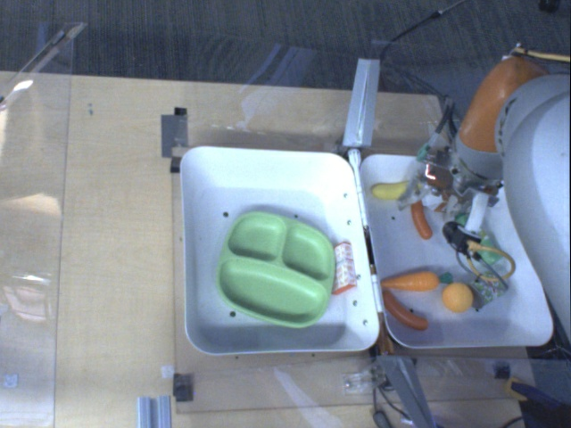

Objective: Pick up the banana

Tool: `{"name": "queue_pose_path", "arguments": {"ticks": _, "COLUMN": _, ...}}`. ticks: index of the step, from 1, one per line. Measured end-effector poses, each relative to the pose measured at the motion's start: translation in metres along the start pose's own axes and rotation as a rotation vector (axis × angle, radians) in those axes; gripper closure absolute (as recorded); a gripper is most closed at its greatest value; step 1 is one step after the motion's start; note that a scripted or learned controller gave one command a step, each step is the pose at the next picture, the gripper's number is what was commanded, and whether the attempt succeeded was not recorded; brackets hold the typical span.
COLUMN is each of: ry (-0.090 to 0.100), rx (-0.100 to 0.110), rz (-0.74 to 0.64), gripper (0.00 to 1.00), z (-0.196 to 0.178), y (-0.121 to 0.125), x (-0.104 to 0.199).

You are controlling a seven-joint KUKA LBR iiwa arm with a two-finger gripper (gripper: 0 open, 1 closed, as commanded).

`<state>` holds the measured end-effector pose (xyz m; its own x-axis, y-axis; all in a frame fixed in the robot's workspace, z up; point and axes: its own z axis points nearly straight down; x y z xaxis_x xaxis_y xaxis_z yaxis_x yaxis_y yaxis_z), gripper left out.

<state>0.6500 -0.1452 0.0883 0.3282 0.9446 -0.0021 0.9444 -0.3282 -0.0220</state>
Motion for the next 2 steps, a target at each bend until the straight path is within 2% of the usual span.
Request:
{"name": "queue_pose_path", "arguments": {"ticks": 1, "ry": -0.007, "rx": -0.003, "rz": -0.094, "gripper": 0.00, "z": -0.027, "y": 0.002, "x": 0.036}}
{"name": "queue_pose_path", "arguments": {"ticks": 2, "ry": -0.007, "rx": 0.016, "rz": -0.140, "gripper": 0.00, "z": -0.005, "y": -0.003, "x": 0.042}}
